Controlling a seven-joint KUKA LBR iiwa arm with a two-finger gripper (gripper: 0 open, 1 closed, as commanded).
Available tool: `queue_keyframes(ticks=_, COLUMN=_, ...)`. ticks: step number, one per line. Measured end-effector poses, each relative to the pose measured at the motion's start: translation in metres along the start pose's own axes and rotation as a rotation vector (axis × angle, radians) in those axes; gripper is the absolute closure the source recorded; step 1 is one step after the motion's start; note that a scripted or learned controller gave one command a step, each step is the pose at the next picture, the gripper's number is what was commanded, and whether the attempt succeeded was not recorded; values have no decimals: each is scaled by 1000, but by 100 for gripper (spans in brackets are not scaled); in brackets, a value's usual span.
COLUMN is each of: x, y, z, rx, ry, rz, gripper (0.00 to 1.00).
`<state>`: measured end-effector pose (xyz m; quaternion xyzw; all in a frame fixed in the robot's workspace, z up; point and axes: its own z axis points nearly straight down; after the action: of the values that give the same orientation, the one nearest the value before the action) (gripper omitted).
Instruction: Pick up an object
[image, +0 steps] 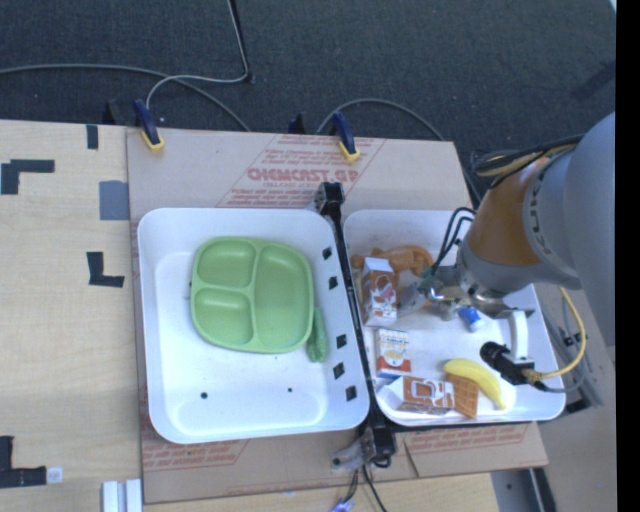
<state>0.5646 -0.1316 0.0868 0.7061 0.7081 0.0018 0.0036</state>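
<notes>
Toys and snack packs lie in the right bin, and that is where my pincer is, low down in the middle of it. I cannot tell how my pincer stands, because my own grey arm with its orange band covers the top of it.

My job is to pick up one thing. A small pack with a red picture lies just left of my pincer, so near that it may be touching. An orange soft thing sits just past it, on the far side. A little blue thing is just beside me on the right. Nearer in the bin lie another white pack, a waffle-like pack and a banana.

The left bin has a green plate with three parts in it.

I think the red pack is the best pick, since it is so close. To do it well I should line up right over its middle, go straight down, and close on its short sides. It lies flat, so it could slip out. I should lift slowly and not bump the orange thing.
</notes>
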Motion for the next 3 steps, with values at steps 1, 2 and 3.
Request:
queue_keyframes(ticks=1, x=23, y=75, z=1, rx=0, ry=-14, rz=7, gripper=0)
queue_keyframes(ticks=2, x=-8, y=96, z=6, rx=55, ry=17, rz=0, gripper=0)
queue_keyframes(ticks=3, x=-13, y=98, z=-5, rx=43, ry=3, rz=1, gripper=100)
